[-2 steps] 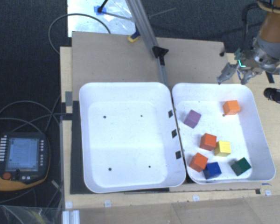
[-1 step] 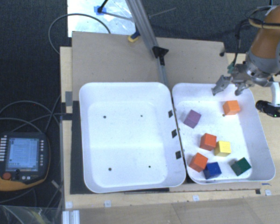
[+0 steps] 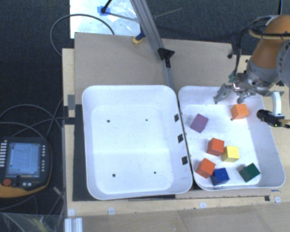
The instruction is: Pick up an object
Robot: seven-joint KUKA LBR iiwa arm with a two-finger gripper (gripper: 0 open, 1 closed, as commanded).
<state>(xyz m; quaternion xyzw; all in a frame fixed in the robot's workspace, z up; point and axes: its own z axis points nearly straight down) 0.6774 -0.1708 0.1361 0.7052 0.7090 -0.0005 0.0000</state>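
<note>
My gripper [image 3: 230, 96] hangs over the far end of the right bin [image 3: 275, 153], fingers spread open with nothing between them. An orange cube [image 3: 239, 111] lies just below and right of the fingertips, apart from them. A purple cube [image 3: 199, 123] sits further left in the same bin. Toward the near end lie two more orange cubes [image 3: 215, 146] [image 3: 206, 167], a yellow cube [image 3: 231, 153], a blue cube [image 3: 220, 176] and a dark green cube [image 3: 250, 172].
The left bin [image 3: 130, 139] adjoins the right one along a shared rim. A grey pole [image 3: 152, 30] slants down from the top to the bins' far junction. A teach pendant [image 3: 20, 167] lies off the bench at left.
</note>
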